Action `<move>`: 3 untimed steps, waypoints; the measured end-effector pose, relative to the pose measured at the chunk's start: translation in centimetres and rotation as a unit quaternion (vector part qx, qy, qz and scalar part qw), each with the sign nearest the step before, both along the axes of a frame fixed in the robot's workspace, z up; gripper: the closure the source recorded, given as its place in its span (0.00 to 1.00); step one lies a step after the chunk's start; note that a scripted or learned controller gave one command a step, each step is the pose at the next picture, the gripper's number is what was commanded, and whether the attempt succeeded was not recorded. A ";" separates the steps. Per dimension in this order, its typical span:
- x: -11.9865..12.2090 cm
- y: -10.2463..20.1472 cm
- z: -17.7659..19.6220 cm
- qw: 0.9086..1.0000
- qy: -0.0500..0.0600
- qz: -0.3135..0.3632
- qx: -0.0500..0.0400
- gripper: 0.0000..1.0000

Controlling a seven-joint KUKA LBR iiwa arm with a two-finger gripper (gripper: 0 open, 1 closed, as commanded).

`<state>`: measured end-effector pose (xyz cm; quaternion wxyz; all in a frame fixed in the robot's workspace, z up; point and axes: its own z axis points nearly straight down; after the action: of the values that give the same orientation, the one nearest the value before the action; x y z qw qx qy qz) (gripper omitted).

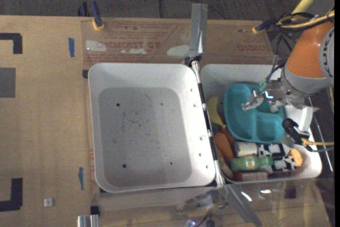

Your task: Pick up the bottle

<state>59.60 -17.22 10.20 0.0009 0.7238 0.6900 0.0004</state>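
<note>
The bottle (251,162) is green with a coloured label. It lies on its side near the front wall of the right bin (314,167), among other items. My gripper (258,100) hangs over the teal divided plate (249,119) in the middle of that bin. It is behind the bottle and well apart from it. The grey wrist with its orange band (311,56) comes in from the right above the gripper. I see nothing held at the gripper.
A banana (214,111) and a carrot (223,146) lie along the right bin's left wall. A white labelled container (254,149) and a cow-patterned item (284,159) crowd the bottle. The left bin (95,114) stands beside it. Cables (305,141) hang at the right.
</note>
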 end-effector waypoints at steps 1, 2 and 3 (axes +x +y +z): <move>-3.1 -2.2 -0.4 0.999 -0.019 -0.048 0.002 0.00; 7.4 -0.6 -0.9 0.997 -0.001 -0.074 -0.002 0.00; 7.2 -2.3 1.1 0.996 0.001 -0.087 0.001 0.00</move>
<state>66.76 -19.53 11.30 -0.0010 0.7813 0.6242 0.0002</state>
